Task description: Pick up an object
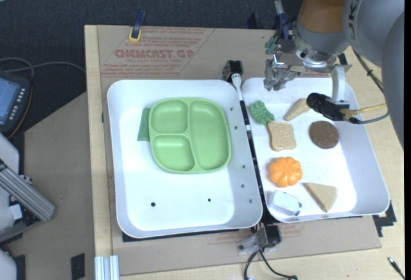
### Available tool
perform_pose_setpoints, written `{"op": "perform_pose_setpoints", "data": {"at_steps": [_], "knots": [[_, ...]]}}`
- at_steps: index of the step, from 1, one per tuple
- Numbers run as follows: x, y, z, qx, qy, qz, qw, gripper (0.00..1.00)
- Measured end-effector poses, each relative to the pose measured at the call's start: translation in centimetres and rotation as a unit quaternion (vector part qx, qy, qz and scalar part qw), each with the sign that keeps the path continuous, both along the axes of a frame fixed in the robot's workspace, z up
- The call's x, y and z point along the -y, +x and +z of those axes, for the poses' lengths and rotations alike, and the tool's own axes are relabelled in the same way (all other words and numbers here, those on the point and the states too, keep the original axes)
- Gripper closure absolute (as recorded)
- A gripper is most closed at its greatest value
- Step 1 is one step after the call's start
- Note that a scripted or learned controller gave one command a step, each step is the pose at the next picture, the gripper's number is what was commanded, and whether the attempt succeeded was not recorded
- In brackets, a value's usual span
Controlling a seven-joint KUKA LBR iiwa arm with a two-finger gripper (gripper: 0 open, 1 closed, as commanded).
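Reaching in from the right, the grey arm (359,9) with its orange band is hanging over the far edge of the right bin (372,176), its gripper (277,79) carrying nothing; how far its claw is parted I cannot tell. Sitting in the left bin (128,201) is a green divided plate (189,134). Lying in the right bin are an orange pumpkin (284,171), a bread slice (281,135), a brown cookie (323,134), a wedge (322,195) and a green leafy piece (260,111).
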State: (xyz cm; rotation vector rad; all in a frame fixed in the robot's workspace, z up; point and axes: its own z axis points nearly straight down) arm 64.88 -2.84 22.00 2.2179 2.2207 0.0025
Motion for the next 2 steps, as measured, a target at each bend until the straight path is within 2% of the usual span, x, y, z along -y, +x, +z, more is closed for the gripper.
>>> {"op": "perform_pose_setpoints", "data": {"at_steps": [1, 2], "knots": [[-0.6, -0.5, 0.6, -0.001, 0.0004, 0.0, 1.0, 1.0], [1.4, -0.7, 0.0, -0.003, 0.0, -0.002, 1.0, 1.0]]}}
